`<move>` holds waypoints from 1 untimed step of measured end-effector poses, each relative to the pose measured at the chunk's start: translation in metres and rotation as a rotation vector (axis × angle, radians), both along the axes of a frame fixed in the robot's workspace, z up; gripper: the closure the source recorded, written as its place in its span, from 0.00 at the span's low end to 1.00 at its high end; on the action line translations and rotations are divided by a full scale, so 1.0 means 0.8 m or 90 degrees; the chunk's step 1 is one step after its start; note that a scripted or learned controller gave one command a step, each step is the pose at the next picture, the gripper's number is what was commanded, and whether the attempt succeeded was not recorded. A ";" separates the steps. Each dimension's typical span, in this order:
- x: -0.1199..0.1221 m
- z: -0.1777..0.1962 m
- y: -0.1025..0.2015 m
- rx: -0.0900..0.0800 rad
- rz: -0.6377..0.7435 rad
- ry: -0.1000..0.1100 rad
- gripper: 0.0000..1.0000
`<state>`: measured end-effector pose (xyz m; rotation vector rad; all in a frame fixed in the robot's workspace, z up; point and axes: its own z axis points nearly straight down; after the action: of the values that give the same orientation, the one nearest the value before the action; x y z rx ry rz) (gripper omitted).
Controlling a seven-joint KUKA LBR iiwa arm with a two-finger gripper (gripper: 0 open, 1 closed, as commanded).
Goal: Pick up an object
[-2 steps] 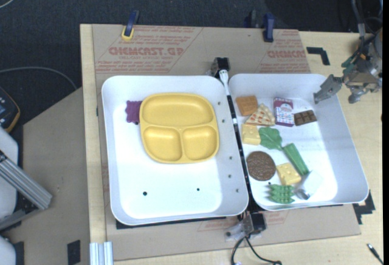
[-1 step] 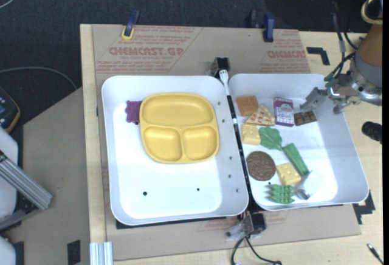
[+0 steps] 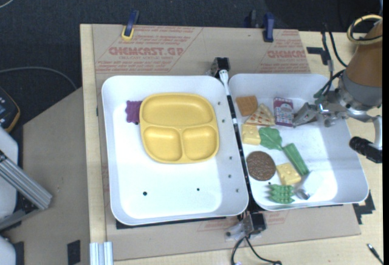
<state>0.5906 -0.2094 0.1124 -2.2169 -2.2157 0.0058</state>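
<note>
My gripper [image 3: 317, 117] hangs over the upper right part of the right bin [image 3: 340, 163], open with nothing between its fingers. Its left finger [image 3: 302, 115] points toward a small pink packet [image 3: 283, 110] just to its left, close to it. Further left lie a brown toast square [image 3: 246, 104], a cheese wedge [image 3: 263, 117] and a pale yellow block [image 3: 250, 134]. Below them are a green leafy piece [image 3: 271, 138], a green pickle [image 3: 295, 158], a round brown cookie [image 3: 261, 165], a yellow cube [image 3: 288, 173] and a green ruffled piece [image 3: 280, 193].
The left bin [image 3: 176, 197] holds a yellow divided plate [image 3: 179, 126] with a purple piece [image 3: 132, 110] at its left edge. The orange-banded arm [image 3: 368, 63] comes in from the right. Cables run along the bench's right side.
</note>
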 end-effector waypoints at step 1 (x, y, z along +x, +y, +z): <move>-0.001 -0.037 0.001 0.000 0.000 -0.002 0.00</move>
<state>0.5900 -0.2084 0.0826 -2.2176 -2.2181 0.0036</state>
